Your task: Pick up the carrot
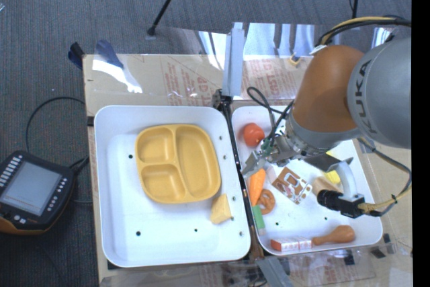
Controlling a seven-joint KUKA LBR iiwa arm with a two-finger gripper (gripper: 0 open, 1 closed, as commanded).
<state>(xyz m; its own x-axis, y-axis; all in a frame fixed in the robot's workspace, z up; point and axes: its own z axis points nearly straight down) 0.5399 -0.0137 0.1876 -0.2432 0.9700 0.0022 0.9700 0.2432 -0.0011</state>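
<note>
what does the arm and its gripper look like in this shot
The arm is a thick, rounded grey body with dark lettering on its side, and a broad orange band above the wrist. Yellow and black cables loop over its top, and thin black cables run down by the wrist. The gripper is small, metallic grey, with slim fingers.

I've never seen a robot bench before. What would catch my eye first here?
The big grey arm with its orange band looms over the right bin, its gripper just above the carrot. In the left bin sits a yellow divided plate.
</note>
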